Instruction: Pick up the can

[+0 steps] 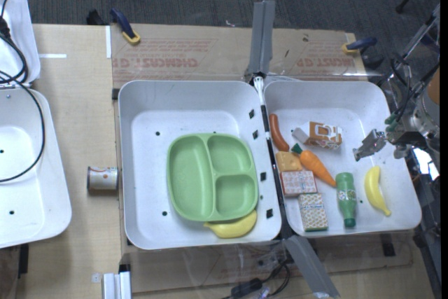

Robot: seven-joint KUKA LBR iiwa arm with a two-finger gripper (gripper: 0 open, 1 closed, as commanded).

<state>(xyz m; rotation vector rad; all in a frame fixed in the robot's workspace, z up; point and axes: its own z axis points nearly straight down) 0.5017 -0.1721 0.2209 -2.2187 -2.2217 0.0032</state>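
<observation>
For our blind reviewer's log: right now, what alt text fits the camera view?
A can lies on the bench left of both bins, far from the gripper over the right bin. The left bin holds a green divided plate.

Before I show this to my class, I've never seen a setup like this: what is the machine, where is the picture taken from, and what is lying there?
One fixed camera looks down at a slant on a bench with two shallow white bins. The machine is a robot arm reaching in from the right; its gripper hangs over the right bin, holding nothing. That bin has a carrot, a green bottle, a banana, a sausage and small boxes. The left bin holds a green divided plate with another banana at its edge. The can it must pick up lies on the bench outside the bins, at the left.
</observation>
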